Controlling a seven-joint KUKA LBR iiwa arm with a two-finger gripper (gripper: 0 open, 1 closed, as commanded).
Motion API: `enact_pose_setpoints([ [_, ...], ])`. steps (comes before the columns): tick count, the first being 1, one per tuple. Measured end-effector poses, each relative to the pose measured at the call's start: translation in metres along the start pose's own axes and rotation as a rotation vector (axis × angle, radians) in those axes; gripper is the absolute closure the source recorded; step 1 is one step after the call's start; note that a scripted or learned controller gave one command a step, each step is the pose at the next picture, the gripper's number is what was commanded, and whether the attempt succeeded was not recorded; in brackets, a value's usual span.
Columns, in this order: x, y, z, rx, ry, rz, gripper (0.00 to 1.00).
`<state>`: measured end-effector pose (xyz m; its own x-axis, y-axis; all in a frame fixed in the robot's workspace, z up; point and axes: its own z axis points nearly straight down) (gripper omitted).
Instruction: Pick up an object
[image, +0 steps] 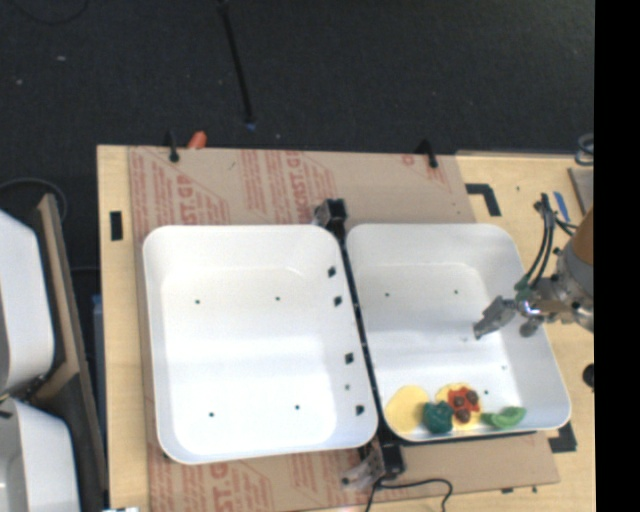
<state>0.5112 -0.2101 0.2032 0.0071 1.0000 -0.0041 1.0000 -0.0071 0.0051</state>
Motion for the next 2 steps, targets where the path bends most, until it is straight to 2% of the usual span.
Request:
enact_pose_setpoints([
  [1,0.024,-0.022,0.098,0.013,0.007,-0.007,0.0],
  [2,0.039,-0.021,0.025,-0.001,0.003,-0.008,0.0],
])
